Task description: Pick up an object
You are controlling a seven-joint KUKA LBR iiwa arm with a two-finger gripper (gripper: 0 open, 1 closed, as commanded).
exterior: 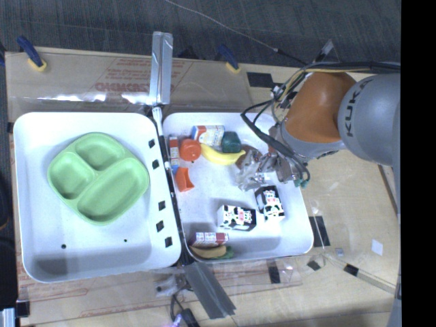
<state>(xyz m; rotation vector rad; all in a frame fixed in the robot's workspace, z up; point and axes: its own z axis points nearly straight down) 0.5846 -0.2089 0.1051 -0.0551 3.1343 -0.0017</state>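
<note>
The grey arm [361, 118] with its orange band reaches in over the right bin [300, 240]. Its fingers [255, 172] hang low in that bin; whether they are spread or pressed together cannot be told through the cables and glare. Well to the fingers' left, in the left bin [27, 203], lies a green divided plate [99, 176]. Just left of the fingers sits a yellow banana [221, 157], with a dark green piece [231, 142] touching it. Just below the fingers stand two cow-patterned cartons [270, 203], and farther left an orange ball [191, 150].
</note>
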